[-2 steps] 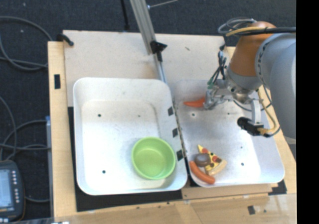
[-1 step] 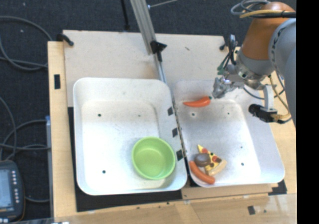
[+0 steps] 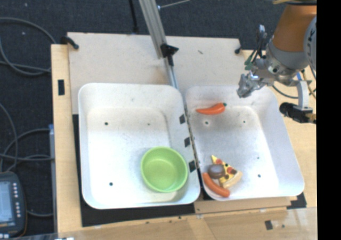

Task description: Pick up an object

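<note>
Above the right bin's [image 3: 277, 143] far edge, the gripper [image 3: 245, 90] hovers, finger state unreadable; reaching continues, next descending onto the chilli [image 3: 211, 109] nearby.

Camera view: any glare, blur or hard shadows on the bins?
Camera view: lighting soft and even, no glare on the two shallow white plastic bins; faint shadow under the orange chili pepper toy; the arm's two-finger gripper looks slightly soft.

An orange chili pepper [image 3: 211, 109] with a green stem lies flat near the right bin's [image 3: 277, 143] far wall.
</note>
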`<action>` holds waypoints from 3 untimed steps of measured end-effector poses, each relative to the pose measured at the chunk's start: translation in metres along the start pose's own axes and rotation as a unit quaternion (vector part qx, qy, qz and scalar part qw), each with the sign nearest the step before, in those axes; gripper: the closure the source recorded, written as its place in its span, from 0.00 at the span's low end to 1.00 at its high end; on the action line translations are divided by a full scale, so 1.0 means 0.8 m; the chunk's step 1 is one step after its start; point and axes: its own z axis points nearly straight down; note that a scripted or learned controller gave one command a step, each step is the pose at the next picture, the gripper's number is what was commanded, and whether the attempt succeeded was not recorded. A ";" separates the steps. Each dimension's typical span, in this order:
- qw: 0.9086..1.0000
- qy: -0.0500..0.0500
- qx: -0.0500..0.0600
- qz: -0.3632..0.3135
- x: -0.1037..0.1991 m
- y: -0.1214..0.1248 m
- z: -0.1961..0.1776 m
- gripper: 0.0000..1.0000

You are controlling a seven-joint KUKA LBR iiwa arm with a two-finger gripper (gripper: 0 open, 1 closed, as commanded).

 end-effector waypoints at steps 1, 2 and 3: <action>1.000 0.001 0.002 -0.002 0.000 0.001 -0.021 1.00; 1.000 0.001 0.004 -0.003 0.045 -0.039 -0.023 1.00; 1.000 0.000 0.004 -0.003 0.094 -0.068 -0.011 1.00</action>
